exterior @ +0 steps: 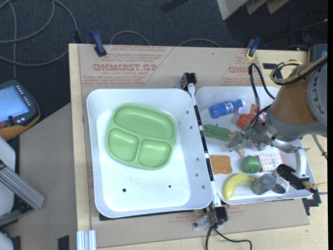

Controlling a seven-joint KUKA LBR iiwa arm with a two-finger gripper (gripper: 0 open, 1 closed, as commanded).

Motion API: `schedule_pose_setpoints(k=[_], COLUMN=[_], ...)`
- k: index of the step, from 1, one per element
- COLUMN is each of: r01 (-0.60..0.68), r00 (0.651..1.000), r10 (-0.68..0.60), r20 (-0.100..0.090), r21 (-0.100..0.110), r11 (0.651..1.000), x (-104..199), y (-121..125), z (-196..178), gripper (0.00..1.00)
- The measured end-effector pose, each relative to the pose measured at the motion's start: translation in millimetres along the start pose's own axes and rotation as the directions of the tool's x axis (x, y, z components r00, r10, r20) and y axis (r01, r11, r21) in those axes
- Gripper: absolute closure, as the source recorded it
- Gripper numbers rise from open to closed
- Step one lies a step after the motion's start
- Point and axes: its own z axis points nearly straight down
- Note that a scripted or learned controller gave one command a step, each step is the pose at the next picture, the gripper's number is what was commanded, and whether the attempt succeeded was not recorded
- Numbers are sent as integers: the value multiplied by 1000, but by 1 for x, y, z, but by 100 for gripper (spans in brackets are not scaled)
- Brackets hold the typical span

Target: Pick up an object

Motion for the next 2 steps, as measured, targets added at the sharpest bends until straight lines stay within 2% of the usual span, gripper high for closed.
schedule_pose_setpoints(k=[1, 2], r01=[2, 3], r00=[1000, 1000], r10=[-2, -3], r20=[1, 1], r21=[2, 1], r11=[1000, 1000], x=[-3, -3], y=[64, 65], z=[11, 1], gripper=[0, 100])
